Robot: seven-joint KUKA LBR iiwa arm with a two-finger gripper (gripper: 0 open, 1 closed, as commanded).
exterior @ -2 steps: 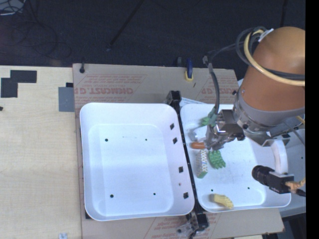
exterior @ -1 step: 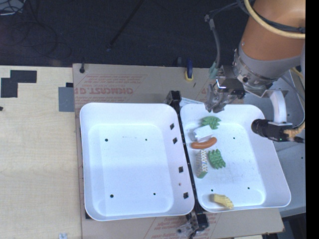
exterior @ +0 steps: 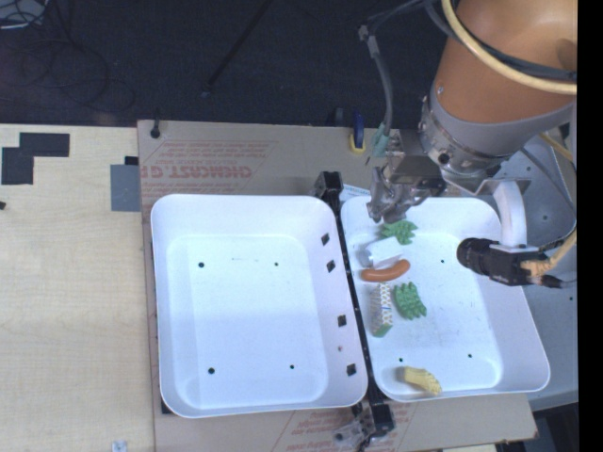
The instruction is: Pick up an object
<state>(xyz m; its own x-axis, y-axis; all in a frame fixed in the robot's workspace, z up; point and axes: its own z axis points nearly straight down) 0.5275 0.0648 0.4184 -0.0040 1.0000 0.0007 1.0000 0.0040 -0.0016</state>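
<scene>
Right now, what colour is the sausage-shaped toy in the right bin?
Orange-red: the sausage-shaped toy, clearest in the camera view.

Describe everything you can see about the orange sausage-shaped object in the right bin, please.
The orange sausage-shaped object is small, smooth and slightly curved, with rounded ends; it looks like a plastic toy. It lies flat, nearly crosswise, in the right bin, close to the bin's left wall. A small white piece lies just above it, and a pale patterned piece just below; whether they touch it is unclear. The gripper is above, apart from it.
</scene>
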